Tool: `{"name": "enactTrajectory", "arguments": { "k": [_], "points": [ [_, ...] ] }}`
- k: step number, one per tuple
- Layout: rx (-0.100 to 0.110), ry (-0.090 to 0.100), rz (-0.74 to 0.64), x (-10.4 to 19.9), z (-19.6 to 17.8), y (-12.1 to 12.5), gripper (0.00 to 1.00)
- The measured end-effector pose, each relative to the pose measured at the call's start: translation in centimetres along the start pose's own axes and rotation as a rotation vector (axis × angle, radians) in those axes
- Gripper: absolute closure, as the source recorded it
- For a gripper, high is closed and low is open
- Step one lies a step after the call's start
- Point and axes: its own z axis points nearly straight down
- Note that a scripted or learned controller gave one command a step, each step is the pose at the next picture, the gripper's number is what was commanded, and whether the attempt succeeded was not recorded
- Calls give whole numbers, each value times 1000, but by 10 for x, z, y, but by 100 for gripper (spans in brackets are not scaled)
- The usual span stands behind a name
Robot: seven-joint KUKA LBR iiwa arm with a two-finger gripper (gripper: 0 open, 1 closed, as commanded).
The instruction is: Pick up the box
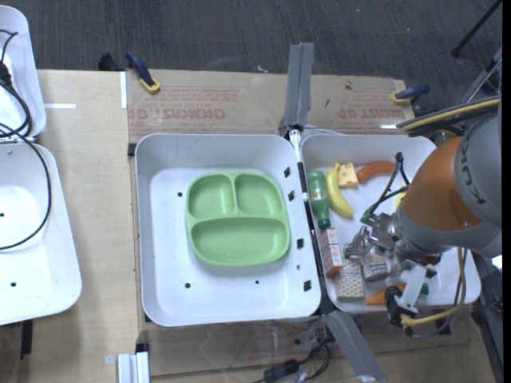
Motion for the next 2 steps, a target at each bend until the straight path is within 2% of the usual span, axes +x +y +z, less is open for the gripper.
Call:
{"name": "enactTrajectory", "arguments": {
  "k": [1, 2],
  "points": [
    [0, -1, 185, 29, -100, -15, 0],
    [0, -2, 369, 20, 0, 52, 0]
  ]
}}
